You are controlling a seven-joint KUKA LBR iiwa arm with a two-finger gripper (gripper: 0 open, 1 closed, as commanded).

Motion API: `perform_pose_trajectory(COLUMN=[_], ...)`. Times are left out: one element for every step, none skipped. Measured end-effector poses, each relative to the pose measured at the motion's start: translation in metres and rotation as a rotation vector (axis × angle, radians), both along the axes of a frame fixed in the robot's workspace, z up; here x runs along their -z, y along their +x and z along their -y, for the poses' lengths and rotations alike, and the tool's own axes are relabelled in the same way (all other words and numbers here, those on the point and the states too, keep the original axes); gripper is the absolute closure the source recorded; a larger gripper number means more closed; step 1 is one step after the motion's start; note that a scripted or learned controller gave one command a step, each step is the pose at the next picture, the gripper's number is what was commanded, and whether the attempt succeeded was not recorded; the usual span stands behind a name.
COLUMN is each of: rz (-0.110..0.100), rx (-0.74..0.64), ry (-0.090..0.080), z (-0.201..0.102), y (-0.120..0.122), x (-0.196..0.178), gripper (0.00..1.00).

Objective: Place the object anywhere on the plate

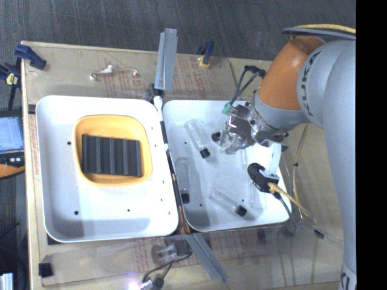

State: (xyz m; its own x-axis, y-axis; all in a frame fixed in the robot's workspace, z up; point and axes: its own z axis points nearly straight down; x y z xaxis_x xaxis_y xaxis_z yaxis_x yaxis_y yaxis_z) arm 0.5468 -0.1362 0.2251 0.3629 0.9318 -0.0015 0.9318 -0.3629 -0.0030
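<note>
Reaching in over the right-hand shallow white bin (275, 213), the grey KUKA arm with its orange band (290, 71) hangs its two-finger gripper (233, 141) above that bin's far half, near the far right corner; whether anything sits between the tips cannot be told from this angle. Clear plastic tubes with black caps lie scattered on the bin's floor: one tube (198, 138) just left of the gripper, a second (228, 201) toward the near edge, a third (182, 183) along the left wall. In the left-hand white bin (60, 222) rests the square yellow plate (109, 125), a dark ribbed rectangular insert (112, 156) lying on its middle. Both bins stand side by side on the wooden bench (72, 62), blue clamps (29, 54) gripping its far edge.
</note>
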Motion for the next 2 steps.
perform_pose_trajectory(rz=[0.002, -0.002], rx=[-0.214, -0.451], ry=[0.001, 0.003], z=[-0.058, -0.118], y=[0.042, 0.049], x=[-0.026, 0.003], gripper=[1.00, 1.00])
